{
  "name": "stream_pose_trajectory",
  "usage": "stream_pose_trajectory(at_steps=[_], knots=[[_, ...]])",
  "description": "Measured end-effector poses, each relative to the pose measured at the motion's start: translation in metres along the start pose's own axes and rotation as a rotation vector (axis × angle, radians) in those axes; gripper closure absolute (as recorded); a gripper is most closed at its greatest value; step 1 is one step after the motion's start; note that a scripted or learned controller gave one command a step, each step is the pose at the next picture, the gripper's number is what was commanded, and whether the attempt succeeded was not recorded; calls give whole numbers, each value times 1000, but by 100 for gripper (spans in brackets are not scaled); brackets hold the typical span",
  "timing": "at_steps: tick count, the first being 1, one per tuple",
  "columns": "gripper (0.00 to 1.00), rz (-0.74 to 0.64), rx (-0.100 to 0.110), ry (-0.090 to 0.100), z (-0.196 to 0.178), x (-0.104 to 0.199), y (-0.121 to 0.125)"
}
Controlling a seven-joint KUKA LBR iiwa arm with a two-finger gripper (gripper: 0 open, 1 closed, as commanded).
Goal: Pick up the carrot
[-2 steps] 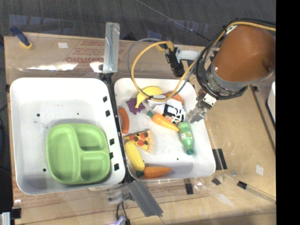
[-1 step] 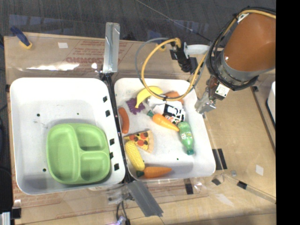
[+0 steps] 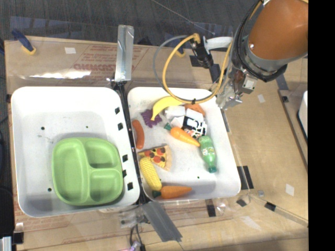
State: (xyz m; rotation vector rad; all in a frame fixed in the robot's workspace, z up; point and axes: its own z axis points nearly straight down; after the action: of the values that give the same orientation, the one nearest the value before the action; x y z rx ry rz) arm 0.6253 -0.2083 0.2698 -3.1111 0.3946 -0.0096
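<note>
Carrot (image 3: 184, 136) lying in R bin (image 3: 226, 161), near centre, tilted, touching black-and-white carton (image 3: 194, 124) and just beside green bottle (image 3: 208, 152). Second carrot (image 3: 175, 192) at front wall of same bin, next to corn cob (image 3: 151, 173). Also in R bin: banana (image 3: 166, 104), pizza slice (image 3: 157, 156), red sausage (image 3: 138, 133), purple item (image 3: 148, 116). L bin (image 3: 31, 109) holding green divided plate (image 3: 88, 170). Arm's wrist (image 3: 236, 88) above R bin's back-right corner, apart from carrot. Jaws: state cannot tell.
</note>
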Motion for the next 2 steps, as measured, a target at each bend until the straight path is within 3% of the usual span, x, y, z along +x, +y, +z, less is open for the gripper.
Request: stream_pose_trajectory(at_steps=[1, 2], knots=[[100, -55, 1, -2, 4, 32, -8], [100, -58, 2, 0, 11, 32, -9]])
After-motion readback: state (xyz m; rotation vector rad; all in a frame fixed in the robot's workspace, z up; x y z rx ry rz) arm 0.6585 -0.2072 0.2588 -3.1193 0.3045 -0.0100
